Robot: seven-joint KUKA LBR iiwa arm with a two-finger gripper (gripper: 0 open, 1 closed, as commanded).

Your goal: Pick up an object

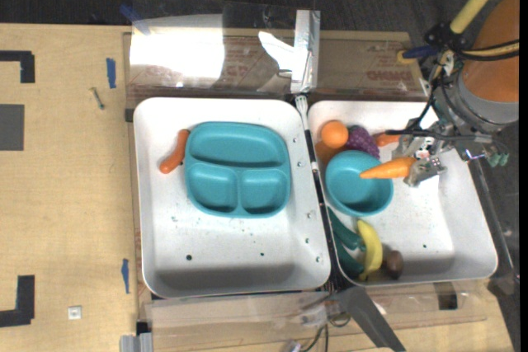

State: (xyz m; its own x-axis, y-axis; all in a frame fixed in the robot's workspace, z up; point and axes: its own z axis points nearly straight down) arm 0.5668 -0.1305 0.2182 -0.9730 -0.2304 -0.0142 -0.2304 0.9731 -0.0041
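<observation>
A: Right bin (445,218) crowded, teal bowl (355,187) and banana (371,247) loose inside, probably dumped there as easy pickings.

B: And the carrot (386,171)?

A: Tip over the bowl, thick end right at the gripper (422,166).

B: Arm (487,86)?

A: Reaching in from the right, wrist low over the bin. Pinching or spread: impossible to tell.

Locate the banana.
The banana lies in the right bin, at its near left corner, just below the teal bowl and beside a small brown object.
</observation>
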